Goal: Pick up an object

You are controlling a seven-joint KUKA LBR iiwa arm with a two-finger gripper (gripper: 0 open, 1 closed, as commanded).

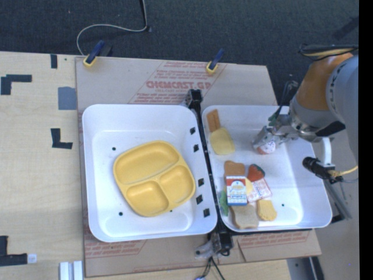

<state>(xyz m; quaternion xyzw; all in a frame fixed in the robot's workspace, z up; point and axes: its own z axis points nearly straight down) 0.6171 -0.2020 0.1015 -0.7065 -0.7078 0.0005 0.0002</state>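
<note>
My gripper (269, 137) is low in the right bin (303, 214), near its far right part. A small red and white object (266, 148) lies right under its tip. Whether it is held cannot be told. Toy food lies in the same bin: an orange stick (214, 120), a yellow block (221, 142), a brown toast (234, 168), a red piece (256, 172), a small carton (236, 191), a packet (260, 188), a bread slice (245, 216) and an orange biscuit (267, 210).
A yellow divided plate (154, 177) lies in the left bin (96, 156). The ridge between the bins (203, 156) runs just left of the food. The arm's grey and orange body (326, 92) hangs over the right bin's far right corner.
</note>
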